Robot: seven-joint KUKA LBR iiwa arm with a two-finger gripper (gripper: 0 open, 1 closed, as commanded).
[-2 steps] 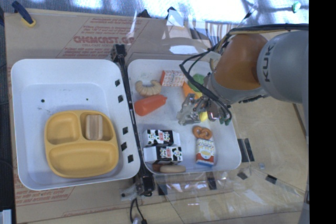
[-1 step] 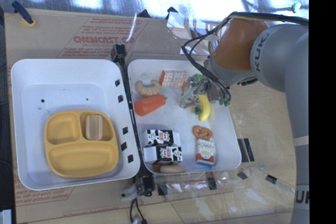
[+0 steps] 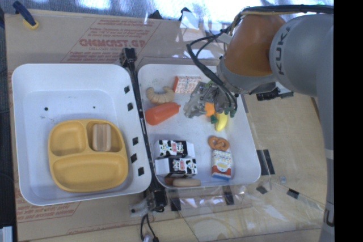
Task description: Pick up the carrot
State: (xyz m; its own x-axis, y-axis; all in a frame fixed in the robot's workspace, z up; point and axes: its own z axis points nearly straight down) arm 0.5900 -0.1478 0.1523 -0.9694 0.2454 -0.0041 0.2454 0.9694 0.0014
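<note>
Brown sheet under bins reads "CHEMCAST GP" in red. Left bin: yellow divided tray toward near edge, far half bare. Right bin: carrot against left wall, peanut-shaped piece just beyond it; two cow-print cartons by near edge; pretzel and small carton toward near right corner. "KUKA" on grey arm. Gripper low at bin centre over small orange and yellow pieces, apart from carrot; open or closed, cannot tell.
</note>
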